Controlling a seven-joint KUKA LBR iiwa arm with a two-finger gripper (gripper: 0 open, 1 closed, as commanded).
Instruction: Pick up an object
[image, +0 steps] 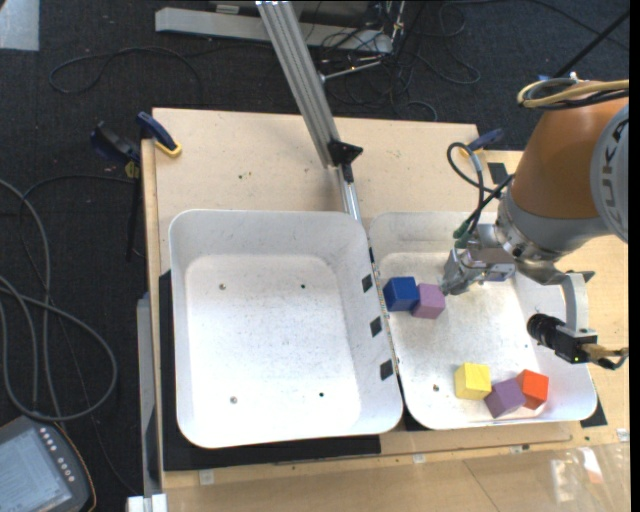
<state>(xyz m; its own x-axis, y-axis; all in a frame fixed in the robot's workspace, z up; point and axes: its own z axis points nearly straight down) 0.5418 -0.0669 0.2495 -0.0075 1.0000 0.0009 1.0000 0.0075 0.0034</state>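
Observation:
In the right bin (560, 400) a blue cube (401, 294) and a light purple cube (429, 300) sit side by side near the bin's left wall. Toward the front lie a yellow cube (473, 381), a darker purple block (504, 396) and an orange cube (535, 387), close together. My gripper (457, 278) hangs low just right of the light purple cube, almost touching it. No object shows between its fingers, and its fingertips are hard to make out against the bin.
The left bin (270, 320) stands beside the right one, their walls meeting at the middle. A metal pole (305, 80) slants down from the top to the bins' far edge. A blue and yellow clamp (158, 135) grips the bench's far left corner.

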